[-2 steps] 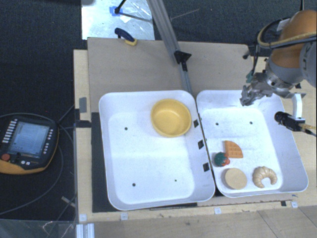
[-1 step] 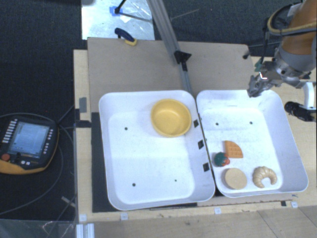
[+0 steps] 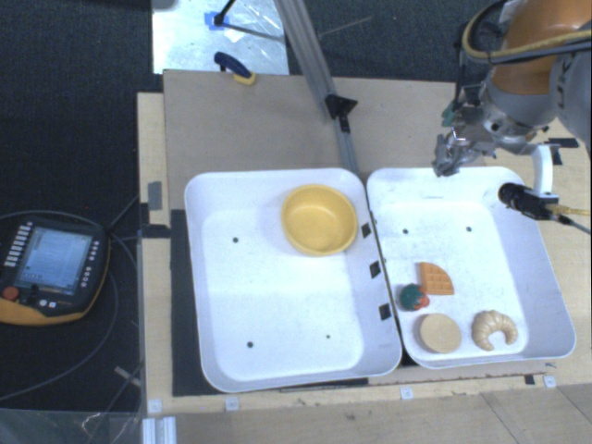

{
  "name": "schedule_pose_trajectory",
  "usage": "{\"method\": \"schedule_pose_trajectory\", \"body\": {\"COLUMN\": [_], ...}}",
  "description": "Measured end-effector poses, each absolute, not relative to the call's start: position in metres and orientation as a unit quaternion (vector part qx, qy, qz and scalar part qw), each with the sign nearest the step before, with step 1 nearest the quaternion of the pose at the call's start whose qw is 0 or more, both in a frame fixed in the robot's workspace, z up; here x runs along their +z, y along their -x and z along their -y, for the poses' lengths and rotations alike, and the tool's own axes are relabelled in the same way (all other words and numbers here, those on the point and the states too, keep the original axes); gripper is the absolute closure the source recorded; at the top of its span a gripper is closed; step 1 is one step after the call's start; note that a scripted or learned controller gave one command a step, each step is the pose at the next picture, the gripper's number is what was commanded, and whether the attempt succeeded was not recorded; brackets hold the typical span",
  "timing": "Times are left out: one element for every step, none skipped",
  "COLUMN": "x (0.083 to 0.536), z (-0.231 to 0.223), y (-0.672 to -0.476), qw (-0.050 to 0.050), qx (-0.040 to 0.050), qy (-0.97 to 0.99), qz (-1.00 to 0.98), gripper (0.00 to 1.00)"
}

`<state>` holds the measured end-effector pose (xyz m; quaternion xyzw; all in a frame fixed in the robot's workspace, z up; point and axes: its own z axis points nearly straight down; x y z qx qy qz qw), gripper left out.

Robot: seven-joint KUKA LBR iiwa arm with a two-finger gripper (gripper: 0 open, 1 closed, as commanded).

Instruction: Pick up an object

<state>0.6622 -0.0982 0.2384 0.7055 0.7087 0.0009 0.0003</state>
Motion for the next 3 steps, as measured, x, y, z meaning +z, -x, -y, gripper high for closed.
{"method": "schedule_pose_trajectory", "body": {"x": [0.228,0.227,0.22], "z": [0.044,-0.018,-0.065], "y": [-0.653,-0.645,-0.645], "qw": [0.0,0.0,0.0], "qx": [0.0002,0.0007,0.0006], "qy": [-0.706,-0.705,-0.705], "qz": [-0.708,-0.709,-0.709], "gripper": [1.0,1.0,1.0]}}
